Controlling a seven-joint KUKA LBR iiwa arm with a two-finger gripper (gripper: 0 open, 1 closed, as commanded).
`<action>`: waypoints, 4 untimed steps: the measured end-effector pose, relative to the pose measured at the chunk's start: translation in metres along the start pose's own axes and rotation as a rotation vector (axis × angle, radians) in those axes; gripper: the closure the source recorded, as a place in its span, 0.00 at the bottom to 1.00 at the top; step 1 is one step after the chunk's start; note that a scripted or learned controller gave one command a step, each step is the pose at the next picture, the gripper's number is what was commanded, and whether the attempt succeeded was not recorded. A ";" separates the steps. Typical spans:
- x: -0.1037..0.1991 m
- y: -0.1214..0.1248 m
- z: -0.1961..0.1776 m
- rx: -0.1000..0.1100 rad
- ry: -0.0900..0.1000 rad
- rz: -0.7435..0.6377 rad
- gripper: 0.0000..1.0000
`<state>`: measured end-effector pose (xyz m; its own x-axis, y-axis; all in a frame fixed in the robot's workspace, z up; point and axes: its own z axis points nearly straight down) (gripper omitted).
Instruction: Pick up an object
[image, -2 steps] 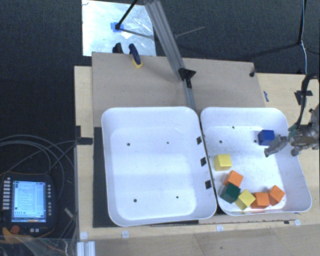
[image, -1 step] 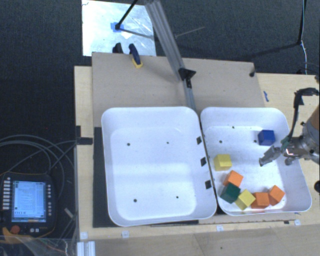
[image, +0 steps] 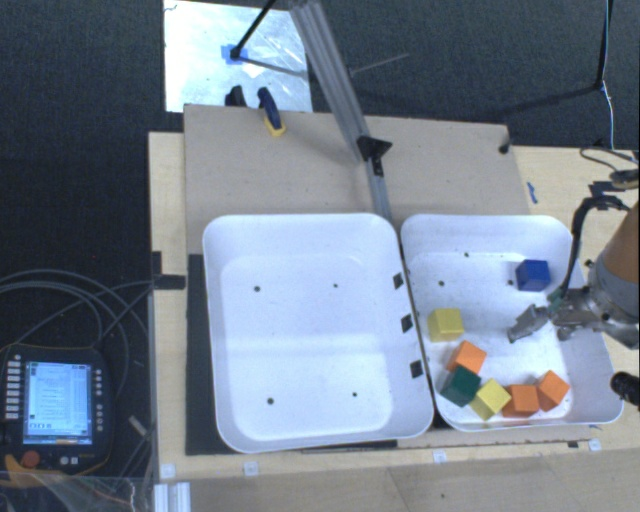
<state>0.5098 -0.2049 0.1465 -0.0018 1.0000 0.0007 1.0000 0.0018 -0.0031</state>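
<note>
Tool (image: 522, 326) in right bin, state unclear, blue cube (image: 532, 274) just beyond it.

Seven blocks (image: 446, 324) lie in the right bin (image: 480, 228); the left bin (image: 300, 232) adjoins it

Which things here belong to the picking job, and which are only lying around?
For the job:
hand
blue block
two yellow blocks
three orange blocks
green block
right bin

Lying about:
left bin
pendant
cables
clamp
</note>
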 end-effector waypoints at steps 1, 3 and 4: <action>0.000 0.002 -0.014 -0.008 -0.003 -0.003 1.00; 0.006 0.009 -0.103 -0.010 -0.003 -0.003 1.00; 0.005 0.010 -0.126 -0.009 -0.003 -0.003 1.00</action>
<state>0.5204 -0.1997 0.2724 -0.0045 1.0000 -0.0022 1.0000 0.0045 0.0055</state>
